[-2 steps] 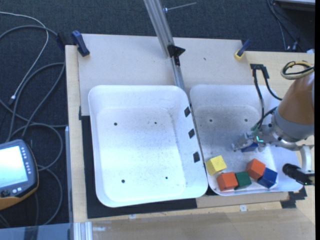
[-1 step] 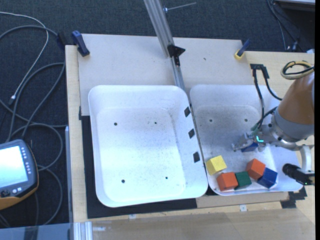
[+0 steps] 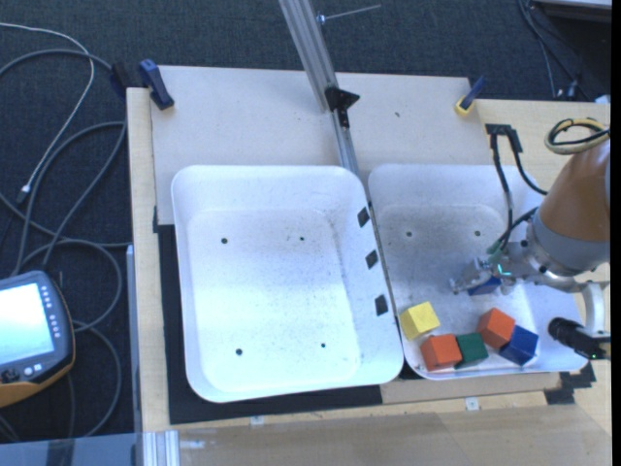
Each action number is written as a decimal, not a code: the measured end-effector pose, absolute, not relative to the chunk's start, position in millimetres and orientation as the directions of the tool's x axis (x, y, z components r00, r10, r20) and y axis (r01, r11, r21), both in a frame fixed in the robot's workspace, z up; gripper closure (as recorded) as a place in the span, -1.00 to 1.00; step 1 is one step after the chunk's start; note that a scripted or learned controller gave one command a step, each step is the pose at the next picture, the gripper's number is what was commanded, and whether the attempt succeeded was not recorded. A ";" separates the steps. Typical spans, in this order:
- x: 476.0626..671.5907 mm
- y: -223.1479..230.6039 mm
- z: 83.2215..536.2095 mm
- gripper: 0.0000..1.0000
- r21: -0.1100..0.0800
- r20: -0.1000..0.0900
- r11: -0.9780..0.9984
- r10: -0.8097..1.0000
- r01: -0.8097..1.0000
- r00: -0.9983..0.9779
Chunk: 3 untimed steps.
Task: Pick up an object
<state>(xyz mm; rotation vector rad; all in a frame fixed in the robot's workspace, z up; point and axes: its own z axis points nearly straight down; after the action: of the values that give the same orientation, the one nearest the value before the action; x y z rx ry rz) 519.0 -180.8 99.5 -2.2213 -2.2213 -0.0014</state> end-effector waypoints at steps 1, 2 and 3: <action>519.0 -180.8 99.5 -1.00 0.001 0.001 0.000 1.000 1.000 0.000; 523.5 -213.7 169.7 -1.00 0.008 -0.005 -0.001 1.000 1.000 0.001; 516.7 -149.1 96.0 -1.00 -0.007 0.005 0.005 1.000 1.000 -0.005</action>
<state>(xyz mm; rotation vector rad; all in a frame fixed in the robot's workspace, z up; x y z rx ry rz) 516.7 -149.1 96.0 -2.2102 -2.2206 0.0014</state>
